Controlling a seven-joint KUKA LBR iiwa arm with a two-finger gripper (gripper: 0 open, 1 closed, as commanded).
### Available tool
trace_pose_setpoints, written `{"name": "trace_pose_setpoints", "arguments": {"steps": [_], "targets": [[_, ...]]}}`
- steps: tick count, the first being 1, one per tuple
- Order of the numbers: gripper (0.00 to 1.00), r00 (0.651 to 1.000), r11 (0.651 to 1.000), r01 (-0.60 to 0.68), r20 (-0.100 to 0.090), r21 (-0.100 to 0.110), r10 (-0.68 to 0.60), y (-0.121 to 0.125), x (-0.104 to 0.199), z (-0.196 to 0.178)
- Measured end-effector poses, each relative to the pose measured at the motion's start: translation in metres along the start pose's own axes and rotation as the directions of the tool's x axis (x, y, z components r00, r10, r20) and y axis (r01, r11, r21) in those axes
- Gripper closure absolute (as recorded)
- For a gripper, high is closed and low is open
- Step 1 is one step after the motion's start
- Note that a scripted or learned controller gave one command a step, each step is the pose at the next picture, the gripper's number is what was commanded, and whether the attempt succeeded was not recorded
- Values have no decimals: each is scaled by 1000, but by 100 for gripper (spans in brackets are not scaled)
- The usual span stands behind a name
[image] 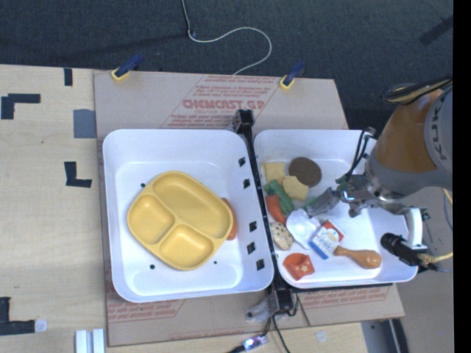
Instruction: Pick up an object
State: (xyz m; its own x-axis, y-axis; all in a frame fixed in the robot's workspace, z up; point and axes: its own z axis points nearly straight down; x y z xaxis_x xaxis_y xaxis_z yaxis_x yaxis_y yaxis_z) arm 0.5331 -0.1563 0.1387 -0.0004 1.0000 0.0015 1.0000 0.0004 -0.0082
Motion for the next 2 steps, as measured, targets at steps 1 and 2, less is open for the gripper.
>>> {"name": "trace_pose_setpoints", "arguments": {"steps": [1,2], "targets": [[0,1000,1000,0,1,-4,0,0,1,53],[100,1000,1000,1,1,-6,-1,0,1,40]]}}
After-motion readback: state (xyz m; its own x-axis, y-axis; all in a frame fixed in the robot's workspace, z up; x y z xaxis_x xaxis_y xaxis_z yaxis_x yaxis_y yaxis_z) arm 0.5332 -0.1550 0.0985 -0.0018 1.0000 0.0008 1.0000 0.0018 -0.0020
